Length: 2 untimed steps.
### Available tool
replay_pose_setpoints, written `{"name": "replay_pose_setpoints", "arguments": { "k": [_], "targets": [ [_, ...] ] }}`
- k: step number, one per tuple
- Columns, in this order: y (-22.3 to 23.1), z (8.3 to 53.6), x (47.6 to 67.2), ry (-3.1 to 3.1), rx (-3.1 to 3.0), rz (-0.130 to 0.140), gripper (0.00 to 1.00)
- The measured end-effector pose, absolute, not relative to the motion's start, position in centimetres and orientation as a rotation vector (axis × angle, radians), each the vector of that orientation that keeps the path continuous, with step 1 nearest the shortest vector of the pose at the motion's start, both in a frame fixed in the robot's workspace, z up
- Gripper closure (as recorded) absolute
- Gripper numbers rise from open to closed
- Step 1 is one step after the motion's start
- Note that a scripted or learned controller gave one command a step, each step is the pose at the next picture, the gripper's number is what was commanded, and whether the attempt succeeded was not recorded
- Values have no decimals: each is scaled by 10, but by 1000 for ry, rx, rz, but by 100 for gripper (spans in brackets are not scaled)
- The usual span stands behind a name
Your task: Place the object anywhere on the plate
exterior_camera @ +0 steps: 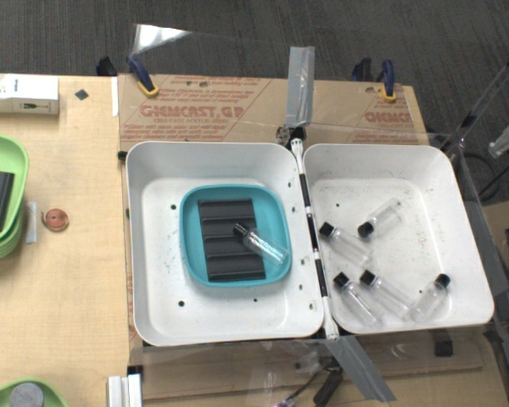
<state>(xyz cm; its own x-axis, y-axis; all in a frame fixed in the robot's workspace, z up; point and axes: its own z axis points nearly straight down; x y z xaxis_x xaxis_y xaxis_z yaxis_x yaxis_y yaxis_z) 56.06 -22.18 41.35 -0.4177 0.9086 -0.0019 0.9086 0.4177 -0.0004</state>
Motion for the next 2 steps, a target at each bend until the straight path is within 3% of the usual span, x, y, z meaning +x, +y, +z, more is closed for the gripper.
{"name": "replay_pose_setpoints", "arguments": {
  "k": [2],
  "targets": [
    [-222, 414, 561, 2644, 1694, -2, 0]
  ]
}}
